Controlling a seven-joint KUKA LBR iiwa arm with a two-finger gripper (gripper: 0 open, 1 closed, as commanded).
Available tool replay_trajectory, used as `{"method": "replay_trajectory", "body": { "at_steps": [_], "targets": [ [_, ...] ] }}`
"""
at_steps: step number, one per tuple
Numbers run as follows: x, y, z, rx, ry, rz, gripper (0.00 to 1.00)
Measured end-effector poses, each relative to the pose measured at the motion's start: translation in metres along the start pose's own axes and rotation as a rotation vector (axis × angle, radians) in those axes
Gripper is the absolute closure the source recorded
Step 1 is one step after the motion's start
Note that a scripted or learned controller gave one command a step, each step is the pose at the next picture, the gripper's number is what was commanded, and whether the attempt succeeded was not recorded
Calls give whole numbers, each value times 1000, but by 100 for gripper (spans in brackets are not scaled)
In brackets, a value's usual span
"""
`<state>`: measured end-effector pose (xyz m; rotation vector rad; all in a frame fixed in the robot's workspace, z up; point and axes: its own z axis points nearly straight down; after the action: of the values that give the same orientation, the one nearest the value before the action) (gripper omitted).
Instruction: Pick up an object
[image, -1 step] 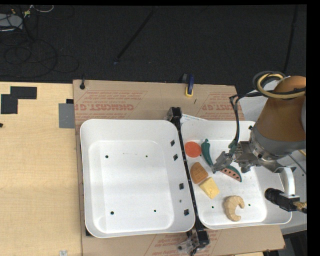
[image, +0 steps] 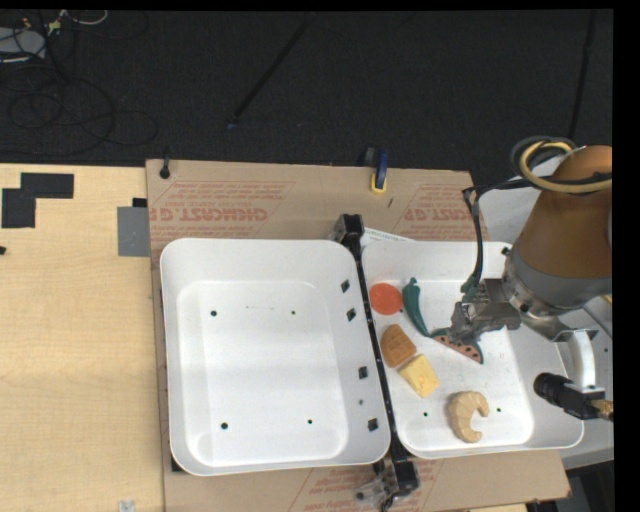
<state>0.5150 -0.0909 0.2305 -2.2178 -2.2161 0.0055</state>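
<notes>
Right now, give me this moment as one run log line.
stage: reaching | gripper: low in right bin, over pizza slice | grasp: none visible | nearby: green pepper, croissant

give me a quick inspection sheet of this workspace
surface: two white bins, left bin and right bin, on cardboard over a wooden bench
job's things: in right bin, orange round piece, green pepper, bread slice, yellow cheese wedge, croissant, pizza slice
clutter: nothing seen
grippers: tool low over the pizza slice
cables: loops on dark floor behind
surroundings: blue-yellow clamp at cardboard edge
</notes>
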Motion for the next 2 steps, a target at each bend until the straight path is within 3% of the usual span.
{"method": "replay_trajectory", "body": {
  "at_steps": [1, 2],
  "targets": [
    [67, -40, -39, -5, 1, -7, 100],
    [106, -30, -207, -24, 0, -6, 100]
  ]
}}
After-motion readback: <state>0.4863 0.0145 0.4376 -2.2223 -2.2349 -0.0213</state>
